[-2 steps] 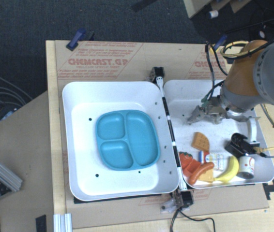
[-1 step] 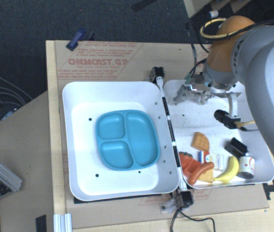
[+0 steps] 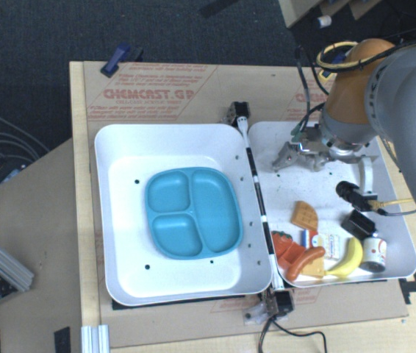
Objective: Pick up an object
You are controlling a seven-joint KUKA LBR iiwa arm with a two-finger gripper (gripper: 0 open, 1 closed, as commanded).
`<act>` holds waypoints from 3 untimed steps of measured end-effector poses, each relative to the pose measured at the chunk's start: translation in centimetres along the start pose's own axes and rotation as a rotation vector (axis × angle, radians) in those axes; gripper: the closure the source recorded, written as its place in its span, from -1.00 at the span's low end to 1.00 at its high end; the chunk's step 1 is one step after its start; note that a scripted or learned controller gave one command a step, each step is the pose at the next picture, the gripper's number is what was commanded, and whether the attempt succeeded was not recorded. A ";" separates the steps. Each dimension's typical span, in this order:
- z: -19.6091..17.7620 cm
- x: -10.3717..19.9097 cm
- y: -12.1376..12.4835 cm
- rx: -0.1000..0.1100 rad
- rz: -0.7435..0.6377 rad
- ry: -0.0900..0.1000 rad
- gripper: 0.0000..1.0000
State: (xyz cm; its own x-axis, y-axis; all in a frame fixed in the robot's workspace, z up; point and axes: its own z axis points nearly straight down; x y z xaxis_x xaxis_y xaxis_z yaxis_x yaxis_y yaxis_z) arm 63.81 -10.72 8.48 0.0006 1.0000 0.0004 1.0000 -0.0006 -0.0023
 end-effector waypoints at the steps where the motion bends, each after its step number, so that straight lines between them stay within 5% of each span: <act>1: 0.1 1.3 -6.2 0.000 0.000 0.001 -1.00; 2: -0.9 1.3 -6.1 -0.001 0.001 0.001 1.00; 3: -0.9 1.3 -6.1 -0.001 0.001 0.001 -1.00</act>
State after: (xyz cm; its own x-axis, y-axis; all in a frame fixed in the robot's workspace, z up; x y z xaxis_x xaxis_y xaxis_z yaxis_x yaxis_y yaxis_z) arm 57.68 -9.44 9.43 0.0017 1.0000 0.0011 1.0000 -0.0017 -0.0014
